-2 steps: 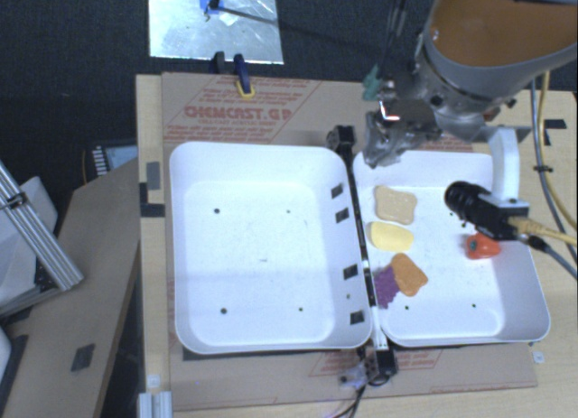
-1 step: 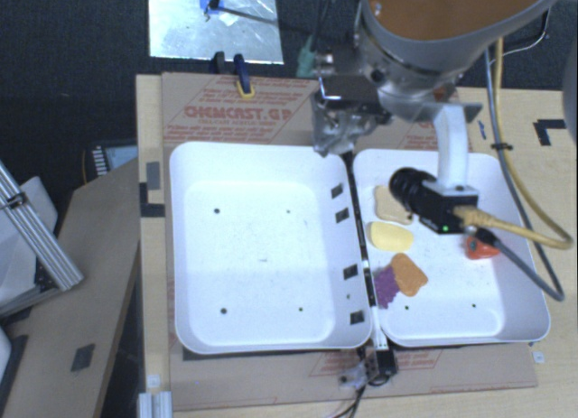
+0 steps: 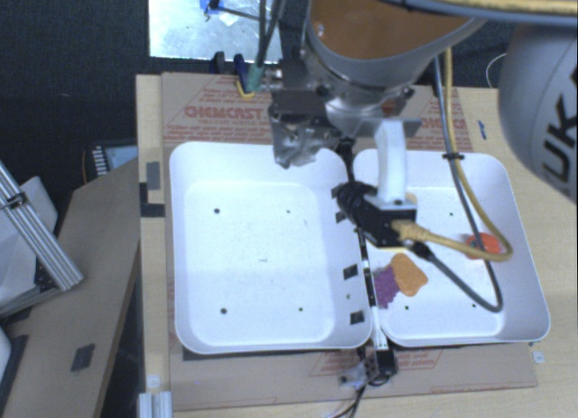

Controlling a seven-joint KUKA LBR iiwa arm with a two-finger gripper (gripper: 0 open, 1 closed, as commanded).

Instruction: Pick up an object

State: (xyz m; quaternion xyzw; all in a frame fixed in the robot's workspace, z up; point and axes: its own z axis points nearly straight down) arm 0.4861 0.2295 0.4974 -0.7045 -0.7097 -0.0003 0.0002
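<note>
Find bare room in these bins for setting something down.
Left bin: bare floor across its middle and front. Right bin: free by its front wall; crowded near the divider by a purple piece and an orange piece.

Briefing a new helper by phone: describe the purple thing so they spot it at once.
Take the white bin on the view's right, then its near-left corner by the divider. The purple lump lies there beside an orange piece; it alone is purple.

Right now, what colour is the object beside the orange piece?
The object is purple, clearest in the camera view.
</note>
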